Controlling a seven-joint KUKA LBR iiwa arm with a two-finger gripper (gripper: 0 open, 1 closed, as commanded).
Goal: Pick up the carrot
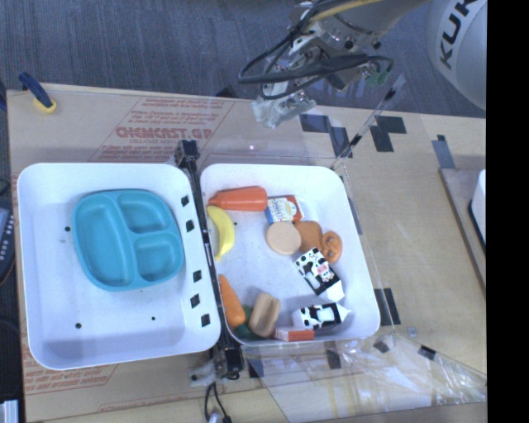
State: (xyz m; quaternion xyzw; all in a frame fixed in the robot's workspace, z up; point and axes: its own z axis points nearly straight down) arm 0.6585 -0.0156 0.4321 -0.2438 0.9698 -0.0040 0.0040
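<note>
- The gripper (281, 107) hangs above the bench just beyond the far rim of the right bin (357, 248); its pale fingers are blurred against the wood, so how far the jaws stand apart cannot be told, and nothing is seen between them.
- Black cables loop from the wrist above it, and the arm (364, 12) enters from the upper right.
- In the right bin, two orange carrot-shaped pieces lie well apart: one carrot (240, 198) lies flat along the far wall, the second carrot (232, 302) slants along the left wall near the front.
- One banana (221, 231) curves beside the left wall between them.
- One small printed carton (283, 209) touches the far carrot's right end.
- One tan round disc (284, 239) sits mid-bin, with two brown baked pieces (321, 240) just to its right.
- Two cow-patterned milk cartons (314, 270) lie towards the front right.
- One bread-like piece (264, 313) rests by the second carrot.
- The left bin (41, 273) holds one blue divided plate (129, 238) with three compartments.
</note>
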